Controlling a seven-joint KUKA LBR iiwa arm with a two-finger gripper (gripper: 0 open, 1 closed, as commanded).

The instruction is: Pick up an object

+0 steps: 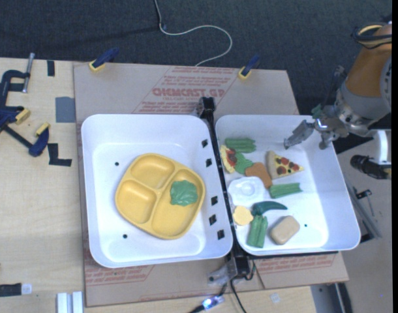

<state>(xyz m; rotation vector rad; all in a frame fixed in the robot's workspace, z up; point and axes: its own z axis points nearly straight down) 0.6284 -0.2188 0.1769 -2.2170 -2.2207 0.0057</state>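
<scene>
End effector (pixel 311 133) above right bin (pixel 329 194), one pizza slice (pixel 281 165), two bins

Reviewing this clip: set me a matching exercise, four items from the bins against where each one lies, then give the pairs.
Items:
1. green leafy piece
2. pizza slice
3. tan bread roll
4. yellow divided plate

Places:
A. near front corner of the right bin
B. floor of the left bin
C. on the plate
D. right bin, closest to the gripper

Pairs: 1-C, 2-D, 3-A, 4-B
</scene>
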